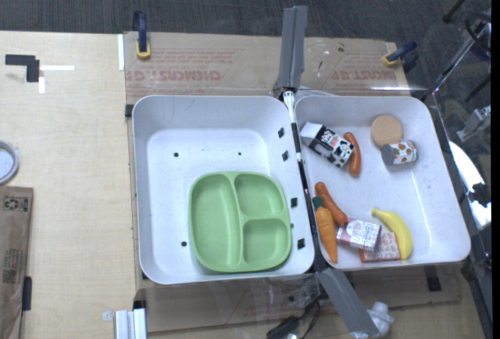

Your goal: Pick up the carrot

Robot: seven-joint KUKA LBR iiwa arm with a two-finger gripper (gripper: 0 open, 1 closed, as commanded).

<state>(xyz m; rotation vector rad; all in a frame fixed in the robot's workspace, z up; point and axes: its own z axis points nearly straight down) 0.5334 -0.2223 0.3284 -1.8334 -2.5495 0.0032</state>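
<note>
Red block lettering runs across the flattened cardboard sheet (234, 64) lying under the far edge of the two bins. It appears upside down and mirrored from this view, and seems to spell "CHEMICALS" among other words, though it cannot be read with certainty. The brown paper bag (14, 240) at the table's left edge carries a small dark printed symbol, too small to make out. The printing on the small cartons in the right bin (437, 173) is illegible.

carrot (324, 233) in right bin (437, 173), green plate (238, 222)
</note>
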